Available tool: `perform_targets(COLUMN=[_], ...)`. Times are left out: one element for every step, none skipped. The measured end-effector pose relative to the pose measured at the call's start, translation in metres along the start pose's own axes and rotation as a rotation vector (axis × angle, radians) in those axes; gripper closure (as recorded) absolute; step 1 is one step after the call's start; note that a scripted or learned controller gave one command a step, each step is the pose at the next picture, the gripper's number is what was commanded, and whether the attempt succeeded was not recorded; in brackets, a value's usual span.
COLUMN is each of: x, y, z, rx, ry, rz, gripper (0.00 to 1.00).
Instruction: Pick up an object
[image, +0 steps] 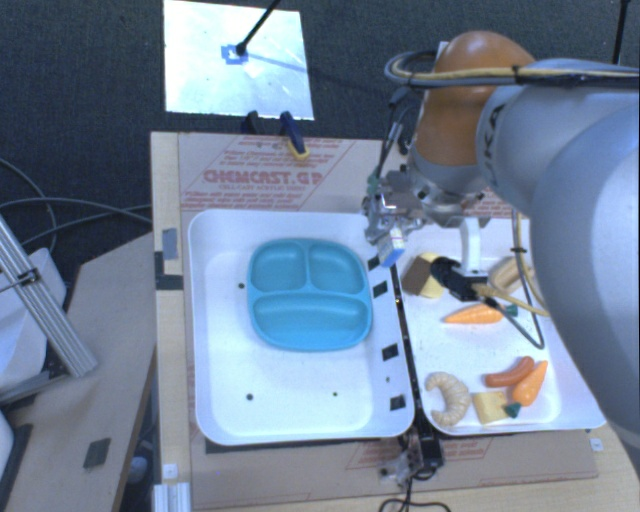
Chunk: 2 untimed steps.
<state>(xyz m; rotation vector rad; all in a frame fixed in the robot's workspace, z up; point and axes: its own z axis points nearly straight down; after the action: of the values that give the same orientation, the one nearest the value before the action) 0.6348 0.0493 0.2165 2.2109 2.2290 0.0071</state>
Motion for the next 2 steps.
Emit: perform_targets(x=[0.037,0.029], y=[0.019,0.034], z=[-0.005,-0.001], rx=[0.001,0.002], ry=[0.0,-0.002], rz=[0.0,0.003], gripper=[1.0,1.0])
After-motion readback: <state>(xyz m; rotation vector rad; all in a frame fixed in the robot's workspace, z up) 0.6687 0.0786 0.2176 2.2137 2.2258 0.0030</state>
